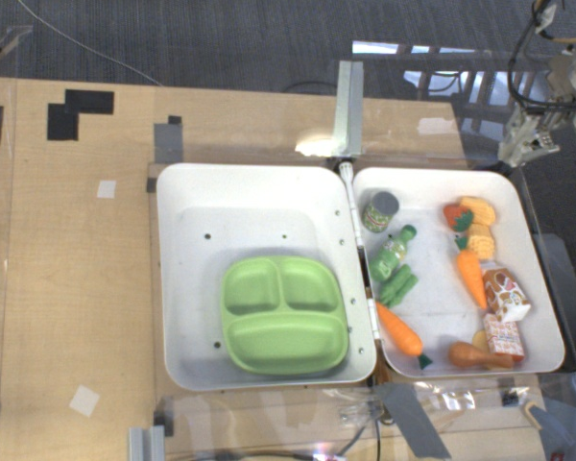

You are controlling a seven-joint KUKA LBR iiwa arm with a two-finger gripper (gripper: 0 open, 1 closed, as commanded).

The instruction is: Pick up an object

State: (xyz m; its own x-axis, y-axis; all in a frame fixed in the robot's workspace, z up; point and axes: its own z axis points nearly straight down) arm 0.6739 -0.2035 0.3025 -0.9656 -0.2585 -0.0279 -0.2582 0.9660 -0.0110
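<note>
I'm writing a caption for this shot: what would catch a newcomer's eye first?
The green divided plate in the left bin stands out first. Next come the bright toy foods in the right bin: a carrot at its middle, a small can in its far left corner.

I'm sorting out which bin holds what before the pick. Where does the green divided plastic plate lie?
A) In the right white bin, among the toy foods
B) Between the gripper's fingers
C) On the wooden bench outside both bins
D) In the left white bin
D: the green divided plastic plate lies flat in the left white bin, apart from the toy foods in the right white bin.
</note>
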